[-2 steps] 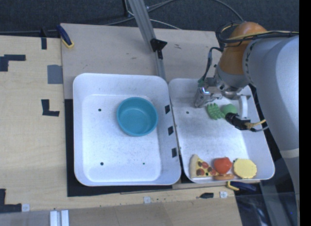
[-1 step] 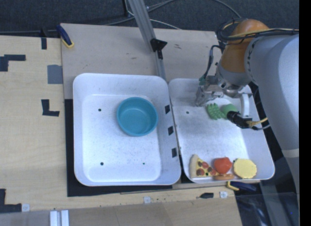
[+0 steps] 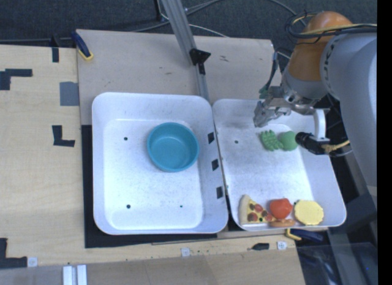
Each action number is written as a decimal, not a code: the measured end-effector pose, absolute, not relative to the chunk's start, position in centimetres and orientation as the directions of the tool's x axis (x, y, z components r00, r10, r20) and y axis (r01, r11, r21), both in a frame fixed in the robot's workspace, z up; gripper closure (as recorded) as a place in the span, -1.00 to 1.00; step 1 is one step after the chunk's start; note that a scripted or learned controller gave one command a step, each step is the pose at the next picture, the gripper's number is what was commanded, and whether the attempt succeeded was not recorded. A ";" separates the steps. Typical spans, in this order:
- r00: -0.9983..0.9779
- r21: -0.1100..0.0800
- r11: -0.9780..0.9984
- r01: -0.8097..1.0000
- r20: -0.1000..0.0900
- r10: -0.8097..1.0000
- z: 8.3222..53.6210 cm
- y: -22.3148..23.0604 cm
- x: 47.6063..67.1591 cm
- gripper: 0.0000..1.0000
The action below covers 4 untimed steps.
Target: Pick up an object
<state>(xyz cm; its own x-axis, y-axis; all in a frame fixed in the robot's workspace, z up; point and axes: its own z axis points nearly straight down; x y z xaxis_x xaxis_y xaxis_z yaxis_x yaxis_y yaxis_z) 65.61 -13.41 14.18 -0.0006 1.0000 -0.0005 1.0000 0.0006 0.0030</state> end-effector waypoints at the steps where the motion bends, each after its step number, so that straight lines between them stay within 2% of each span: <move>1: 0.000 0.003 0.000 1.000 0.000 1.000 18.4 -13.4 65.7 1.00; 2: 0.000 0.004 0.000 1.000 -0.001 1.000 24.6 -13.6 65.4 1.00; 4: -0.004 0.000 0.004 1.000 0.001 1.000 24.2 -4.3 65.4 1.00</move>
<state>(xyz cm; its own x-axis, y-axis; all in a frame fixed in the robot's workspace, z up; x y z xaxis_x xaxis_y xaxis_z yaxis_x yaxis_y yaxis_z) 65.39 -4.29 24.17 -0.0035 1.0000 0.0010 1.0000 0.0035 -0.0004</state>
